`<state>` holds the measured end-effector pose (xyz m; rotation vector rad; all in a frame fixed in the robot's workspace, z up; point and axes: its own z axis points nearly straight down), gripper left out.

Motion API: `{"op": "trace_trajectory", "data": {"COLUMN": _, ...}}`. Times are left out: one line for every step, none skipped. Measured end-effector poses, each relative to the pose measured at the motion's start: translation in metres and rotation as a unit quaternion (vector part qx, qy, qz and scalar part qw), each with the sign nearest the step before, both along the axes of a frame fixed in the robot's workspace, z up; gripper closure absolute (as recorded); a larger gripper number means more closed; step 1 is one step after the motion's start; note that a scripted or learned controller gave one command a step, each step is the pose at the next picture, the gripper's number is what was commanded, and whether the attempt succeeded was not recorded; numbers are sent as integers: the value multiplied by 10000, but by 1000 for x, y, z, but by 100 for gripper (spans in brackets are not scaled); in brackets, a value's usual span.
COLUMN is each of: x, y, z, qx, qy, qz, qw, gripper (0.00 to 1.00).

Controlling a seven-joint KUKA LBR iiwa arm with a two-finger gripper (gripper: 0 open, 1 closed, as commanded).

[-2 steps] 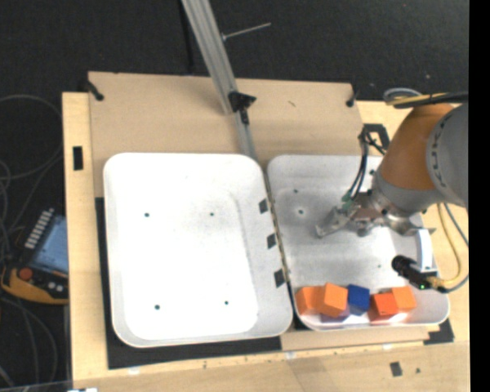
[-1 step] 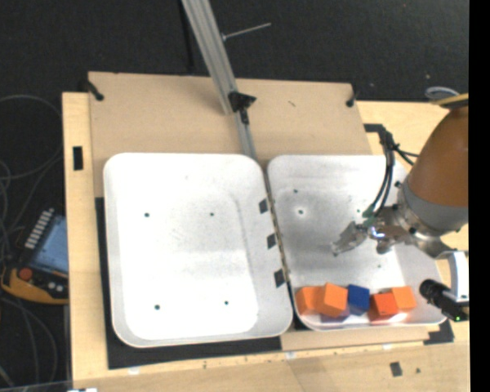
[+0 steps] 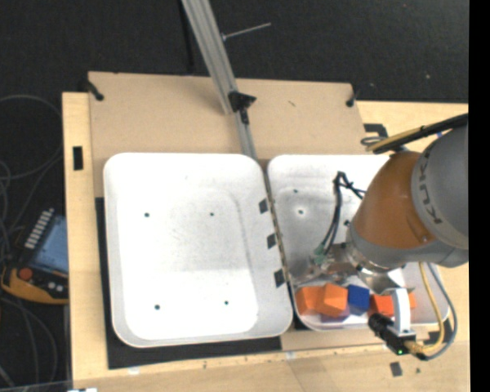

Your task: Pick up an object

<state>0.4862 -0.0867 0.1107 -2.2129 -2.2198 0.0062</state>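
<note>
Gripper low over orange block, lower right; grasp can't be told. Centre before closing.

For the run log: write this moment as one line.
arm: over right bin | gripper: hidden, grasp unconfirmed | orange block, blue block: near end | left bin

The arm is a fat, rounded grey casing with dark lettering on its side, and below it sits a broad orange band. Thin black cables loop alongside, and what looks like yellowish wiring trails underneath.
</note>
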Motion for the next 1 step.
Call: {"op": "trace_trajectory", "data": {"x": 0, "y": -22, "z": 86, "qx": -27, "qy": -89, "qz": -51, "qw": 9999, "gripper": 0}}
